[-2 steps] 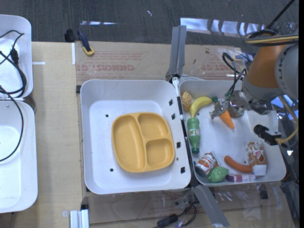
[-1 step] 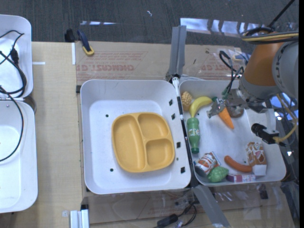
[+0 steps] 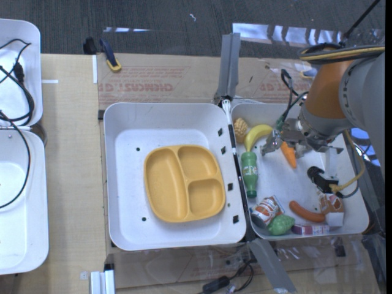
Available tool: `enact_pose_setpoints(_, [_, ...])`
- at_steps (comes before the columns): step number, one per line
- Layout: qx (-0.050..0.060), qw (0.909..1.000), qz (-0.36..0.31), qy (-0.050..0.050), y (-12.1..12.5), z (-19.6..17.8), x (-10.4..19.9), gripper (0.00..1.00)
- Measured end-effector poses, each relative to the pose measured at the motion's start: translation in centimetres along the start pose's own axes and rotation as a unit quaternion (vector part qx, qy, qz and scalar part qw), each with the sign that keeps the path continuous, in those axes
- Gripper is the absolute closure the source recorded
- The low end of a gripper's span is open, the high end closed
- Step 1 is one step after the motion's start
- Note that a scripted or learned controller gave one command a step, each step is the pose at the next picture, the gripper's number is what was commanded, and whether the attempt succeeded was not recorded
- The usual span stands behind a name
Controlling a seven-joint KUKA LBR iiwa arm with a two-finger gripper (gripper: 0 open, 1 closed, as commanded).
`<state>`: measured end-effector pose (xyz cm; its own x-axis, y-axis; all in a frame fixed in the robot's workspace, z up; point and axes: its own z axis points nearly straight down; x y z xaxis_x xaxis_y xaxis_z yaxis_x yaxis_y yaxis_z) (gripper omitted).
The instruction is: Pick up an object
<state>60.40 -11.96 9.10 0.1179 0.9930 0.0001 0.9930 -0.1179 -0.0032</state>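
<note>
Jaws grip a carrot [image 3: 289, 155] beside banana [image 3: 258, 135] and bottle [image 3: 249, 173].

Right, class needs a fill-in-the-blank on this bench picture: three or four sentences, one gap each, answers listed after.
1. The yellow divided plate lies in the ____ bin.
2. The plate has ____ compartments.
3. The green bottle lies in the right bin, just below the ____.
4. The band above the wrist of the arm is ____.

Missing words: left; three; banana; orange
</note>
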Motion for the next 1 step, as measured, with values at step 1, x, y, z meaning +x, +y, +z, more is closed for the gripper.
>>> enact_pose_setpoints(1, [0.001, 1.0000, 0.002, 0.000, -0.02, -0.82, -0.12, 1.00])
